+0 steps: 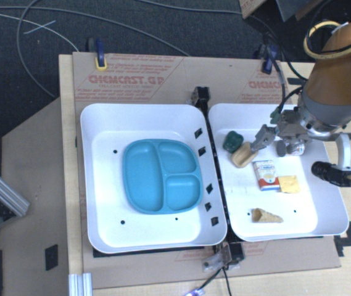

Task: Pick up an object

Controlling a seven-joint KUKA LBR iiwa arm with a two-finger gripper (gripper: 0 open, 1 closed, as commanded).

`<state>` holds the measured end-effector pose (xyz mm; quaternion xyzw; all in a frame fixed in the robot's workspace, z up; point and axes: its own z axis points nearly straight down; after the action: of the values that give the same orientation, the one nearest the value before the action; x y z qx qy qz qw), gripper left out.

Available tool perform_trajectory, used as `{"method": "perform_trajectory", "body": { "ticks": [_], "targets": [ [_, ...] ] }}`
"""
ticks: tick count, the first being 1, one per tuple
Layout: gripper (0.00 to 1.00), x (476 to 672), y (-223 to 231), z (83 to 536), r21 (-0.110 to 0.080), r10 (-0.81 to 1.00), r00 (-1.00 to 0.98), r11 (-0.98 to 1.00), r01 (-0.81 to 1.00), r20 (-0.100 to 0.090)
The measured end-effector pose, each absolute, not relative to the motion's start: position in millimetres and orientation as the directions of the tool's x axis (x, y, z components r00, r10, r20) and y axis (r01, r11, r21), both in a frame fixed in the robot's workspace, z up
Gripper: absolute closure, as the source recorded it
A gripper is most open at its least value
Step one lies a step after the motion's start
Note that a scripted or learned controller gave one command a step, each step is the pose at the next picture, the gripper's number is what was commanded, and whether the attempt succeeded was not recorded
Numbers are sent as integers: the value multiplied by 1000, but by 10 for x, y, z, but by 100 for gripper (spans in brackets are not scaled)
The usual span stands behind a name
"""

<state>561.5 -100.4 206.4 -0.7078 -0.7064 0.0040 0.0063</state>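
My gripper (272, 138) hangs over the far part of the right bin (329, 217), fingers pointing down and left; one grey finger (261, 137) shows clearly, but I can't tell how wide the jaws stand — nothing sits between them as far as I can see.

Near to far in that bin: a tan cone-shaped piece (266, 215) lies near the front wall, long axis running left-right, well apart from me. Further back, a small red-and-white carton (265, 174) lies with a yellow cracker-like square (289, 184) touching its right side; both are nearer the front than my fingertips. Next, the beige rounded piece (243, 156) — just beside my finger tip, a bit left and nearer, its long axis slanting from near-left to far-right. Touching it on the far-left side is a dark green lump (232, 142).

So the closest pick, I judge, is the beige piece: a short shift left and toward the front, then down. Its slant roughly follows my finger's line, so I'd prob. need wrist rotation to close across it. The green lump is crowding it — could get nudged.

The left bin (95, 165) holds a blue divided plate (162, 176), far to my left.
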Motion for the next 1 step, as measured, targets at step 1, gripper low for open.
{"method": "perform_trajectory", "body": {
  "ticks": [1],
  "targets": [
    [0,5643,-1004,2132,-1,1000,-1,1,1000,2]
  ]
}}
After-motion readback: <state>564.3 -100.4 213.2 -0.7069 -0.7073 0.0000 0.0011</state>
